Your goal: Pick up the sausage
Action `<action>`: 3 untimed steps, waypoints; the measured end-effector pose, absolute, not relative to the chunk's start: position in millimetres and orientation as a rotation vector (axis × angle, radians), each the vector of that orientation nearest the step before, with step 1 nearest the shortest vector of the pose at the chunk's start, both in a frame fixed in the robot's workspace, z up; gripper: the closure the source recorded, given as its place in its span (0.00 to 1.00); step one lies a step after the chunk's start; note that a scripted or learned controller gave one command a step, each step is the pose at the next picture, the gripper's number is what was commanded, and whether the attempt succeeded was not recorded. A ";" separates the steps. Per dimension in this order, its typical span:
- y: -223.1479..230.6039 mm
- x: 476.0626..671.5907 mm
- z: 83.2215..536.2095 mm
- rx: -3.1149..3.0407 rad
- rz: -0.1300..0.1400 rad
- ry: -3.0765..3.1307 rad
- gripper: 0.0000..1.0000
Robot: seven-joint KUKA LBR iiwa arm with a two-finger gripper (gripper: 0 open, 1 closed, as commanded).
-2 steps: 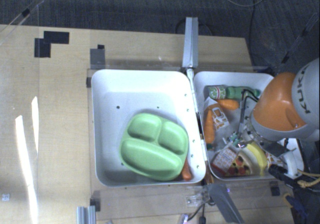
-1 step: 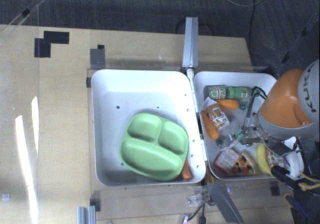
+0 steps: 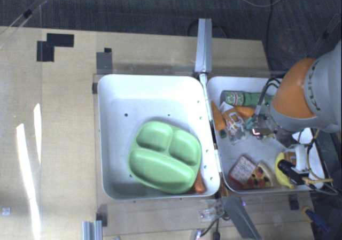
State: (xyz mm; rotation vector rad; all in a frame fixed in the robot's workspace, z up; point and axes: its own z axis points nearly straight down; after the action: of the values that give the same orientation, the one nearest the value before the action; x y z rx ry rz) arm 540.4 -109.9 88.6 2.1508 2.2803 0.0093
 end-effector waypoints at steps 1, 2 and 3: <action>-92.9 614.7 87.8 2.293 0.008 2.136 0.00; -147.4 656.2 143.6 2.319 -0.006 2.123 0.00; -144.3 659.5 156.1 2.301 0.004 2.130 1.00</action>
State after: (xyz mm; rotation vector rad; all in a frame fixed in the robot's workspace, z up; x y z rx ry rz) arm 659.5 -144.3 156.1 2.3007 2.1296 0.0043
